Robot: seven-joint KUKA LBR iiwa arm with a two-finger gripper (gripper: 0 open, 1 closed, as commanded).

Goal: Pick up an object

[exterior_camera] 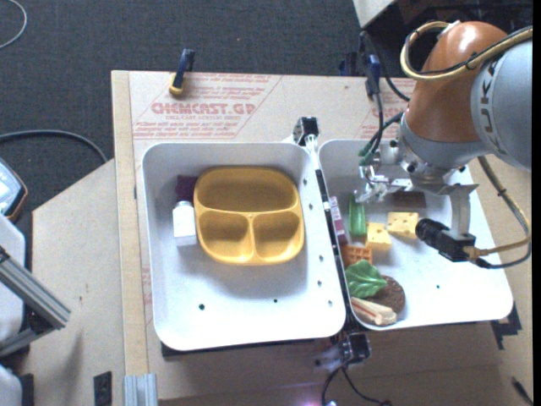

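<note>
Left bin (161, 252) holds a yellow tray (248, 214); claw (370, 189) state unclear.

Two white bins (161, 227), one yellow divided tray (248, 214), two cheese wedges (402, 224).

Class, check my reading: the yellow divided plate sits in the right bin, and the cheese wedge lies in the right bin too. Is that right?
Not quite. The camera view shows the yellow divided plate in the left bin, not the right one. The cheese wedge does lie in the right bin.
</note>
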